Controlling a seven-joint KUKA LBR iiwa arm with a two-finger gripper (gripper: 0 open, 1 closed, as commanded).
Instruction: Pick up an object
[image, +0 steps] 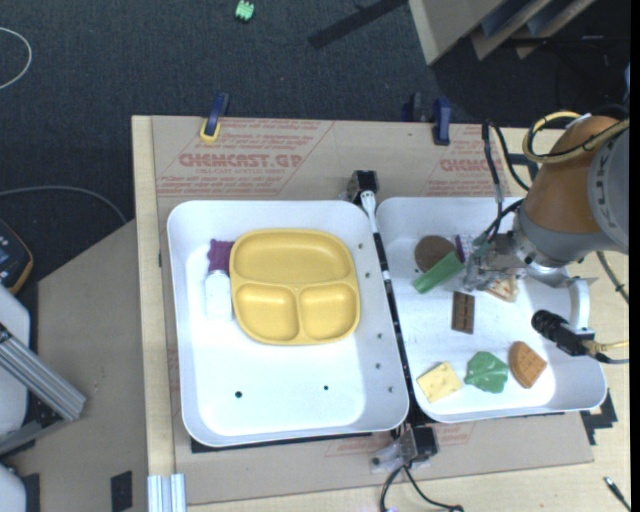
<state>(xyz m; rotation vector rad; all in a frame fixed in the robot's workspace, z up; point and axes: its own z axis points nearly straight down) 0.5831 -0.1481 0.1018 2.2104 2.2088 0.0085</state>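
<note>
Along the near edge of the right bin (575, 395) sat three untouched pieces: a yellow cheese-like block (438, 381) by the near-left corner, a green leafy piece (487, 371) beside it, an orange-brown bread-like piece (527, 364) further right. Nothing lifted there. Mid-bin lay a dark brown bar (463, 312). Past it, the gripper (488, 268) was down low among a green stick (439, 273), a brown round piece (433, 250) and a tan wafer-like piece (502, 290). Was it gripping anything? I couldn't tell; the jaws were lost in clutter. By my read, the pick wasn't done: the lift remained. In the left bin (280, 410) sat a yellow divided tray (294, 284). On the bench's far edge, the brown board (250, 160) read "CHEMCAST GP".
</note>
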